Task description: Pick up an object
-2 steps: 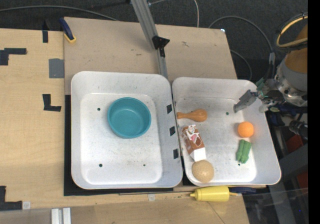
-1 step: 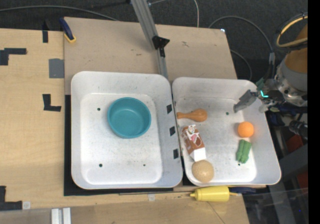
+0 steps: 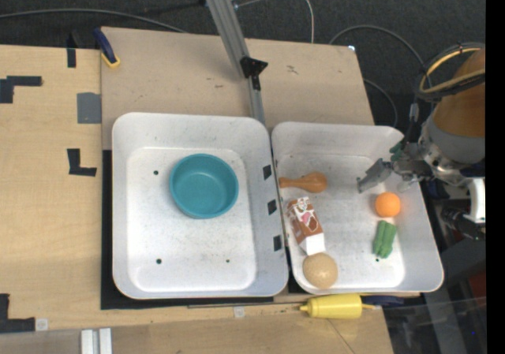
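Gripper [image 3: 377, 177] sits over the upper right of the right bin [image 3: 339, 136], above and just left of the orange ball [image 3: 387, 205]; can't tell its state, nothing seen in it. Same bin: green obj [image 3: 384, 238] below the ball, tan drumstick-shaped toy [image 3: 304, 182], red/white carton [image 3: 305, 224], beige ball [image 3: 320, 270]. Left bin [image 3: 130, 136] holds a teal bowl [image 3: 204, 185]; yellow bottle [image 3: 335, 307] lies on the bench just below the right bin.
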`<state>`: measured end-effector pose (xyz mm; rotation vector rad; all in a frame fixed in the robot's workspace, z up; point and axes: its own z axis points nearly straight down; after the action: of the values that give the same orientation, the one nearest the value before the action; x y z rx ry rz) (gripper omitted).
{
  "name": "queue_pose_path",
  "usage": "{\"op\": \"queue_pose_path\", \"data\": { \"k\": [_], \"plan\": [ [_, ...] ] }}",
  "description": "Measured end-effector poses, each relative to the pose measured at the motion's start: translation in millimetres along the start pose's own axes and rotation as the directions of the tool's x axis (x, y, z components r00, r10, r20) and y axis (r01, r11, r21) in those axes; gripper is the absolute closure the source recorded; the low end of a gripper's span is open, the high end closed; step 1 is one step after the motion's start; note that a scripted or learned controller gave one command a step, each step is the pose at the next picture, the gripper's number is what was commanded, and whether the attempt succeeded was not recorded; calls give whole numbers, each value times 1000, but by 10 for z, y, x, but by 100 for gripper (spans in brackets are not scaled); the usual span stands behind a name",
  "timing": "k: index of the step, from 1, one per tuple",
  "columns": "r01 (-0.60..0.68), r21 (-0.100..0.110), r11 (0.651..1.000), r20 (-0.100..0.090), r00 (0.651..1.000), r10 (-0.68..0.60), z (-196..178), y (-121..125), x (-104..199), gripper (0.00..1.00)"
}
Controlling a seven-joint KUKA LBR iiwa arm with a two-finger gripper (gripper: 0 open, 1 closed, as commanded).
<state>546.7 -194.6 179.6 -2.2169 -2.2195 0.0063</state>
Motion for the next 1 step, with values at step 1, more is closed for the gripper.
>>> {"op": "queue_pose_path", "data": {
  "k": [1],
  "plan": [
    [2,0,1000,-3,1000,-2,506,-38,112,0]
  ]
}}
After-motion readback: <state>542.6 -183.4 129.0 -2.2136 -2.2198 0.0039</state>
